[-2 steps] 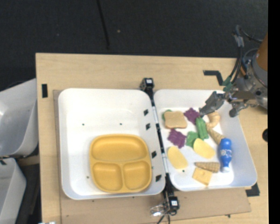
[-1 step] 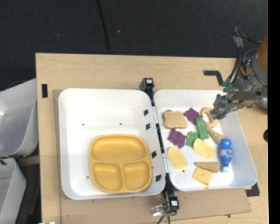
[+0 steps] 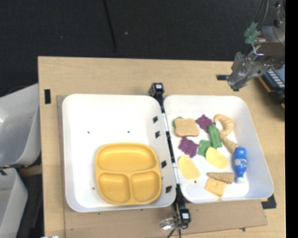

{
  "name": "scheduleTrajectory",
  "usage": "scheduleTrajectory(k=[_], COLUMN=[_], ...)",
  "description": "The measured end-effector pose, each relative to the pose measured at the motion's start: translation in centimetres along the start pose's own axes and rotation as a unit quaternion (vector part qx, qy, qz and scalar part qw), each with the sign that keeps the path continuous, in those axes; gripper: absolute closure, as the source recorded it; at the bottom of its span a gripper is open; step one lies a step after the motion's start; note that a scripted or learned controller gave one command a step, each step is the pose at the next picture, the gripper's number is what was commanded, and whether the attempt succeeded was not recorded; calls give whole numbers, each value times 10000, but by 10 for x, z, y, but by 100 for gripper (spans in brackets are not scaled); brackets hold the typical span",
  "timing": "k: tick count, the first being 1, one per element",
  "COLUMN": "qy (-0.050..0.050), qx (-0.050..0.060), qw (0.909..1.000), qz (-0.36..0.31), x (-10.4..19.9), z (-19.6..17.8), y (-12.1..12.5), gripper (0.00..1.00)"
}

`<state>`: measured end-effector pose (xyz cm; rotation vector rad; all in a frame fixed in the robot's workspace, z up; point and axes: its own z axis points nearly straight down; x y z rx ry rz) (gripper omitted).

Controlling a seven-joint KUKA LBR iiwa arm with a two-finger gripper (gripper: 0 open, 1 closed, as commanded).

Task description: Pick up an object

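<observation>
The right bin holds several toy foods: a toast slice, two purple grape bunches, a croissant, a green vegetable, yellow pieces, an ice-cream cone, a cheese wedge and a blue bottle. My gripper hangs above the bench beyond the right bin's far right corner, apart from all the objects. Nothing is visible in it.
In the left bin, a yellow divided plate sits at the front. Black clips mark the seam between the bins. White containers stand off the bench at the left. Bare wooden bench lies behind the bins.
</observation>
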<state>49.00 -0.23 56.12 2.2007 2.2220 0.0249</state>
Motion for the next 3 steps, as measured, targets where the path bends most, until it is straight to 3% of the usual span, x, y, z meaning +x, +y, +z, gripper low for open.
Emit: scheduleTrajectory(k=[1, 2, 3], qy=[-14, -11, -3], qx=[174, 168, 32], qw=[9998, 9998, 10000], qz=[45, 43, 33], x=[4, 26, 26], z=[140, 260, 128], y=[-4, -7, -2], gripper=[100, 100, 100])
